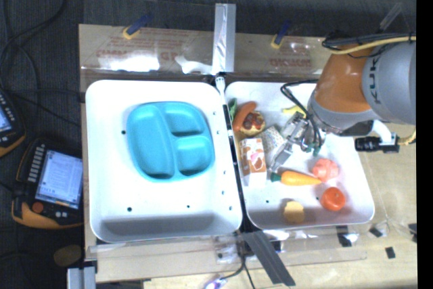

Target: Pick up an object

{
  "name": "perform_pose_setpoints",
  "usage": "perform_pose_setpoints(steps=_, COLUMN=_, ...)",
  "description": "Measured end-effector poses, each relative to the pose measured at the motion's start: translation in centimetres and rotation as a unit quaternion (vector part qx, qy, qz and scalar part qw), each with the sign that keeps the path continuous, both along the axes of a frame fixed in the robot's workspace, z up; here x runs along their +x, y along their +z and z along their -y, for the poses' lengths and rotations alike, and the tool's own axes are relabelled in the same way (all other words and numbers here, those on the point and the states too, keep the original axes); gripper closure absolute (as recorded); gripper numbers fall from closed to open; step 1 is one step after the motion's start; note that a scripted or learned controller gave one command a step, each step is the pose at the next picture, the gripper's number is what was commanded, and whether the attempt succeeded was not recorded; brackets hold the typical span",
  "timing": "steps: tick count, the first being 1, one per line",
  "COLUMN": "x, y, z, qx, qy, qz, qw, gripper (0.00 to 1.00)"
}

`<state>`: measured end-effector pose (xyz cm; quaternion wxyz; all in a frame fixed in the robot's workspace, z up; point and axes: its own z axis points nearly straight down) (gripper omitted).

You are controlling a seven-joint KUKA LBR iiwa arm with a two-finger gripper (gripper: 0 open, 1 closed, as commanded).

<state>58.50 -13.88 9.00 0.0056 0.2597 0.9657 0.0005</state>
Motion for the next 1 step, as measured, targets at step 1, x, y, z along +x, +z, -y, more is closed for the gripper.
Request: perform_pose_setpoints(steps=1, x=5.88, y=-0.04, z=-4.16, qx=-0.0005, qy=-0.064, qz=0.001, qw=0.9979, gripper=0.0)
